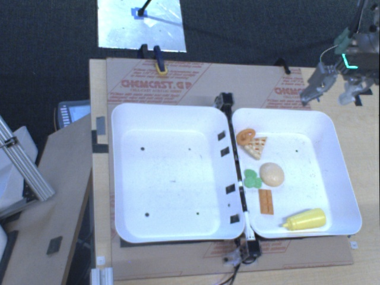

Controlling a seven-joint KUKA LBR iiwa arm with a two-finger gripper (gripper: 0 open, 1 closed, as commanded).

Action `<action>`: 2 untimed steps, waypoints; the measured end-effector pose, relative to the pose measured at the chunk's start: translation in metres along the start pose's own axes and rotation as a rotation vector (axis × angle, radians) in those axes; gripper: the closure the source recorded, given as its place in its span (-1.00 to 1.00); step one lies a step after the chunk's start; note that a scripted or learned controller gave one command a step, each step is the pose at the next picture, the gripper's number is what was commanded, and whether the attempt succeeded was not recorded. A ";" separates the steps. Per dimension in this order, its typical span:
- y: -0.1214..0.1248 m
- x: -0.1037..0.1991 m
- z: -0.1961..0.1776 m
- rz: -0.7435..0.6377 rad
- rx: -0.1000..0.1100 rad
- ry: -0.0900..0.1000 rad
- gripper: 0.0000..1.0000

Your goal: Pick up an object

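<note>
A silver metal sheet (pixel 141 16) is lying flat at the top of the bench — a yellow-tipped clamp (pixel 160 61) is sitting just below it. A grey tablet-like device (pixel 72 113) is resting left of the cardboard sheet (pixel 196 79).

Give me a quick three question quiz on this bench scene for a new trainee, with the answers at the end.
1. True or false: the yellow mustard bottle lies in the left bin.
2. Which object touches the green piece? A) orange stick B) beige egg C) waffle wedge
3. Fill in: the hand hovers beyond the right bin's ____ corner.

Key: 1 false, it lies in the right bin. 2 B. 3 far right.
</note>
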State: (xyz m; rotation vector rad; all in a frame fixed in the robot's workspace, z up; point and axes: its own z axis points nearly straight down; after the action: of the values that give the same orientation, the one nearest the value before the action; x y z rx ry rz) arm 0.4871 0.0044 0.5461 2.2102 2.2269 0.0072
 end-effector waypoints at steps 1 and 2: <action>0.001 0.000 -0.012 -0.005 -0.004 0.000 1.00; 0.001 0.000 -0.011 -0.005 -0.003 0.000 -1.00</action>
State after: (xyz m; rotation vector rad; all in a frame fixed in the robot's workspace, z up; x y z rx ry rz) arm 0.4876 0.0046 0.5571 2.2036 2.2309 0.0103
